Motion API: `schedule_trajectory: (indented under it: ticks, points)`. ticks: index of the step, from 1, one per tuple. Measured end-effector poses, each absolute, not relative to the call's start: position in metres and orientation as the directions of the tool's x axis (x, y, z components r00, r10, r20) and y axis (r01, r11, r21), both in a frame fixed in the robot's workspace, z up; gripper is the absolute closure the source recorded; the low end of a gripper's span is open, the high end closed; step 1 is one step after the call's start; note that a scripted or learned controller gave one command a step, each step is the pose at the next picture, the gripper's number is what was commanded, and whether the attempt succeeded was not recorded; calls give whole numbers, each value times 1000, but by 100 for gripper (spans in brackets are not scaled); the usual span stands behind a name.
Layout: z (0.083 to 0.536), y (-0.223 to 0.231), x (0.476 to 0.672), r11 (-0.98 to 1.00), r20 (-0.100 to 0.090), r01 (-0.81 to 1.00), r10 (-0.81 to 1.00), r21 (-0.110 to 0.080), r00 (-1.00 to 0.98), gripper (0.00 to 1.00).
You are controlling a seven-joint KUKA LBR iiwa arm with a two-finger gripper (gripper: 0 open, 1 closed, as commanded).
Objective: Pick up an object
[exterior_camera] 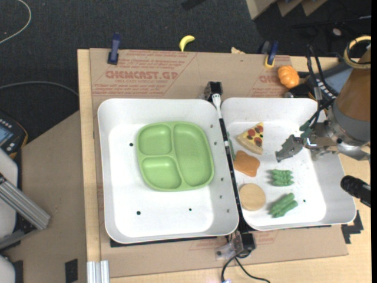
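The right bin [315, 193] holds a pizza slice [252, 137], an orange-brown nugget [246, 163], a round tan cookie [253, 196] and two green bean pods [281, 177] [283, 206]. My gripper [288, 148] hangs over the middle of this bin, right of the pizza slice and above the upper bean pod. Nothing shows between its fingers. The arm enters from the right edge, its orange band [357, 93] at the upper right.
The left bin [118, 205] holds a green divided plate [175, 155]. A small orange fruit [288, 75] and a yellow banana toy [187, 42] lie on the cardboard behind the bins. Blue clamps [113, 49] hold the board's far edge.
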State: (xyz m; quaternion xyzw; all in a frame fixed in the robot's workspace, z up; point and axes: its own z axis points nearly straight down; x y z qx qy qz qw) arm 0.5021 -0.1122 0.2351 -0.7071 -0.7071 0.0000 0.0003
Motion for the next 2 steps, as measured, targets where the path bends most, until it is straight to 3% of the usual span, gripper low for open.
schedule_trajectory:
  ticks: [1, 2]
  points:
    - [83, -115, 501, -1, -10, 1000, 1000, 14, 1, 0]
    - [190, -66, 479, 5, 0, 1000, 1000, 6, -5, 0]
